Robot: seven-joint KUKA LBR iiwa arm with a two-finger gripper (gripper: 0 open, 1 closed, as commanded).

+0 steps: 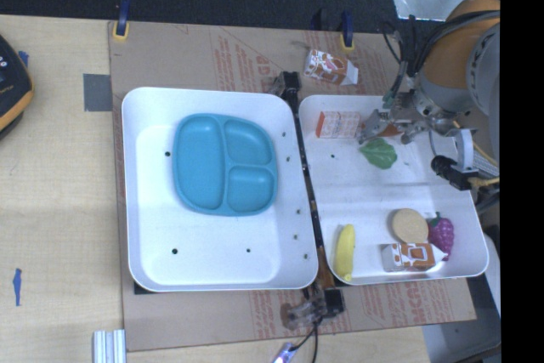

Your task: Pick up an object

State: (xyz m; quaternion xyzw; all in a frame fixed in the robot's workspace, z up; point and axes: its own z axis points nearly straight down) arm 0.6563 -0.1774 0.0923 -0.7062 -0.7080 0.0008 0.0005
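Note:
My gripper [389, 127] hangs over the far part of the right bin [374, 190], reaching in from the right. Just in front of it lies a green leafy item [379, 154], close under the fingertips; I cannot tell whether they touch it. To the gripper's left lies a small orange and white carton [338, 125]. Along the bin's near edge sit a yellow banana [343, 251], a round tan biscuit [410, 225], a purple bunch of grapes [442, 234] and another small carton [411, 257].
The left bin [153, 242] holds a blue divided plate [226, 164]. A small orange and white packet [330, 68] lies on the cardboard beyond the right bin. A dark clip [289, 84] sits at the bins' far joint.

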